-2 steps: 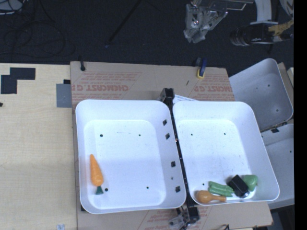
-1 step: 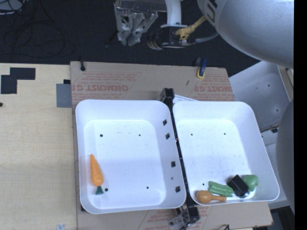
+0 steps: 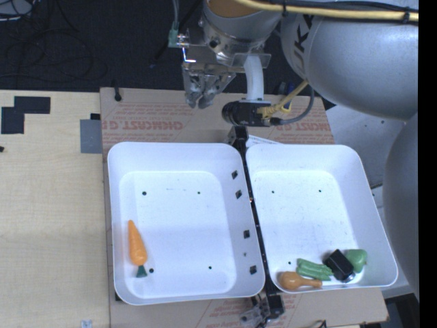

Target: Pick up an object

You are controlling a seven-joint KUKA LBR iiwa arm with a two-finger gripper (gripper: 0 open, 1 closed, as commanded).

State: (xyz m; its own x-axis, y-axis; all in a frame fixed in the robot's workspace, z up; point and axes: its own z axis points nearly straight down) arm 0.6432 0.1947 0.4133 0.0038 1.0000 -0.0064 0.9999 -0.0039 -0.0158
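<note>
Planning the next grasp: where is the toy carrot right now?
In the camera view, the toy carrot lies in the left bin, near its front-left corner along the left wall, far from the end effector hovering above the bins' far edge.

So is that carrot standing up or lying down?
Lying down. The carrot rests flat on the left bin's floor, green end toward the near edge.

Gripper (image 3: 203, 96) hangs above the far edge of the cardboard sheet (image 3: 147, 118), behind the left bin (image 3: 116, 183). A toy carrot (image 3: 136, 244) lies near that bin's near-left corner. The right bin (image 3: 365, 176) carries a green pod (image 3: 314, 270), a black block (image 3: 339, 264), a green piece (image 3: 356, 257) and an orange-brown piece (image 3: 297, 281) at its near edge.
</note>
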